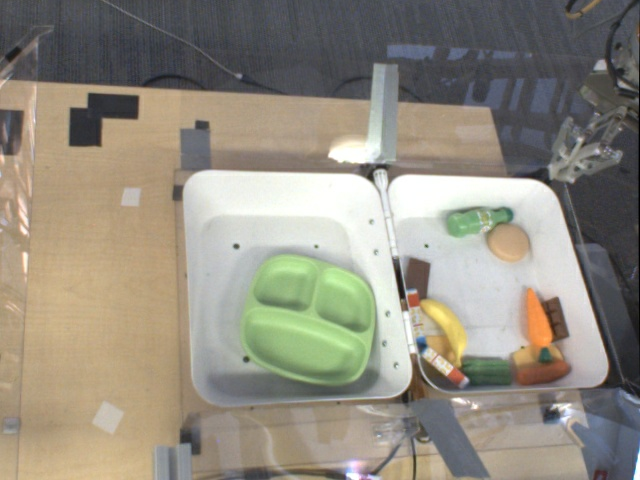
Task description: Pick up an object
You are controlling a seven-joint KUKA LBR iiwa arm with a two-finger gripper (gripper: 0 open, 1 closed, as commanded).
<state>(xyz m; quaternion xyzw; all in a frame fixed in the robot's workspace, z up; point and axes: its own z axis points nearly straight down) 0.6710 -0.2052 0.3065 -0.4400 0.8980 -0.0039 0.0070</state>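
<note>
The banana (446,330) is lying in the right bin (560,208), near its left wall, beside a green cucumber (486,370). My gripper (585,153) is hovering outside the bin's far right corner, fingers spread apart, gripping nothing.

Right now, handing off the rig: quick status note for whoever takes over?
Gripper: above the bench beyond the right bin's far right corner, nothing between its fingers.
Right bin: green bottle, tan round piece, carrot, banana, a few smaller items along the near edge.
Left bin: green divided plate.
Done: nothing picked.
Left: descend, grasp one object, lift.
</note>
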